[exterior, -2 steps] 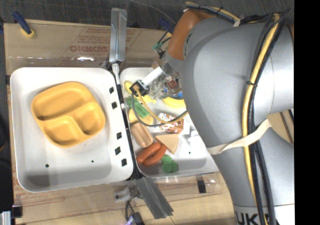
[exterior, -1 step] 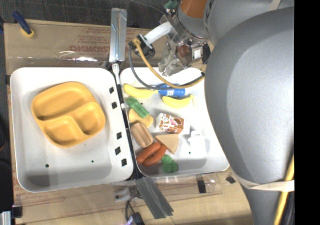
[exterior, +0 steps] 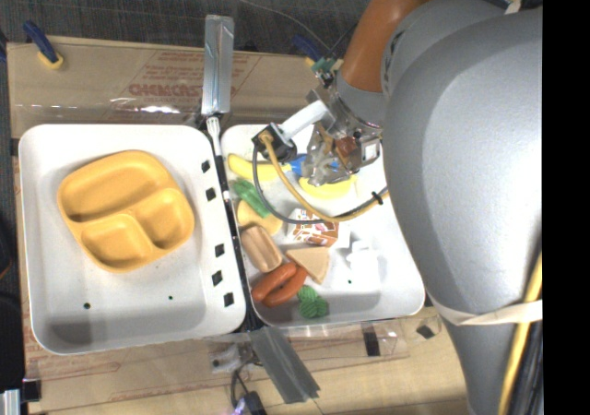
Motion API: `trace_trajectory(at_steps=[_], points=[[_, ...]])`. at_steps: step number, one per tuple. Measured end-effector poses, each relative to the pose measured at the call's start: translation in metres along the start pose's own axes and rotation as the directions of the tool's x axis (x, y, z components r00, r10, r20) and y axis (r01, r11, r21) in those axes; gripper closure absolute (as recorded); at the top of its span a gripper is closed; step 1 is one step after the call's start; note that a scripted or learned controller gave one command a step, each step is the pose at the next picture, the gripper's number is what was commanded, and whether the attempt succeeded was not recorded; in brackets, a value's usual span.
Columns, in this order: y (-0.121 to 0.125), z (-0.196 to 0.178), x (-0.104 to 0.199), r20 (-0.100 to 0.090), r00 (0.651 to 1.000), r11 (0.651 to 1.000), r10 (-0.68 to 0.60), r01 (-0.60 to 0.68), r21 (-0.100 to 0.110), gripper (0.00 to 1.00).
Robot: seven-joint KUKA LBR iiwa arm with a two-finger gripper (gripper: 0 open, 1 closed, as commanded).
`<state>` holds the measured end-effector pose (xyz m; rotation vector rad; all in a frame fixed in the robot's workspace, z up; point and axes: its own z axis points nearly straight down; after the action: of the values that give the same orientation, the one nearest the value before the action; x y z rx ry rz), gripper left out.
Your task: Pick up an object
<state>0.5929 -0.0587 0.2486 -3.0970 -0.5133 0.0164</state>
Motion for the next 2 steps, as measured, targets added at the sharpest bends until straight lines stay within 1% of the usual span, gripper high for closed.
trace_trajectory(at_steps=[1,2], points=[[0.042,-0.08,-0.074,-0.009,0.94,0.94,-0.342,0.342,-0.008,1.0],[0.136,-0.102,-0.041,-0.007,1.0,1.0,0.0,0.0,-0.003,1.0]])
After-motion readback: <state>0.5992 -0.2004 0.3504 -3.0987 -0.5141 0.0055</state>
